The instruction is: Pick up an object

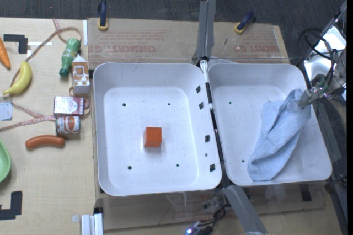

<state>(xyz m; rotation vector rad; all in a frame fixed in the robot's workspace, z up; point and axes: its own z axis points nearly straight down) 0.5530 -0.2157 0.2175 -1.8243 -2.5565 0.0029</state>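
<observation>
Gripper (306, 97) pinches top edge of blue cloth (278, 137) in right bin (242, 173); lift step, next raise straight up.

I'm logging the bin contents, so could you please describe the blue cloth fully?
The blue cloth is a pale blue, soft-looking fabric, crumpled and folded into a long strip. It lies in the right bin, running from the lower middle up to the right wall, where its raised top end meets the pincer.
</observation>
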